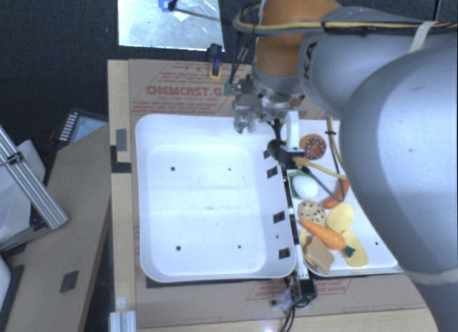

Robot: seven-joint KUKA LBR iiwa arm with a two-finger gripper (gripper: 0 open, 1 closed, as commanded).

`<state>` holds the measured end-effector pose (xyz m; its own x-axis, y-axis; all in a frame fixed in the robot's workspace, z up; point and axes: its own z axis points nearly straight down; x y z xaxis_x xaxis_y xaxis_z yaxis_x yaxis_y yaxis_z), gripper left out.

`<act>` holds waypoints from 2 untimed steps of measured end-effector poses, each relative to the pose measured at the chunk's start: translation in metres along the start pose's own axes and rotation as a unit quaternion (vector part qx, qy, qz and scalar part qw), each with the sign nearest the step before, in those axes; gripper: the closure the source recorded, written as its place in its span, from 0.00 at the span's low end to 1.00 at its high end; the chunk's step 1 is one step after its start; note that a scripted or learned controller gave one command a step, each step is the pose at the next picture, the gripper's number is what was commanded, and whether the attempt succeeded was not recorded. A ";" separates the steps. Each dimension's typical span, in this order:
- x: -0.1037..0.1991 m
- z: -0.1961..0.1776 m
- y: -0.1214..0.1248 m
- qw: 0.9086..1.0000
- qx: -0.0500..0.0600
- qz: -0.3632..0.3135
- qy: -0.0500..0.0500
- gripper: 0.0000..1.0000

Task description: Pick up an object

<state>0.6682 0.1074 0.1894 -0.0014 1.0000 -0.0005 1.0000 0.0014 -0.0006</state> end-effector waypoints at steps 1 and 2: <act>0.071 -0.068 0.001 1.000 -0.005 -0.005 0.003 1.00; 0.060 -0.011 -0.045 1.000 0.003 0.001 0.000 1.00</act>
<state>0.6230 0.1669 0.2009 0.0004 1.0000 -0.0008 1.0000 -0.0004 -0.0061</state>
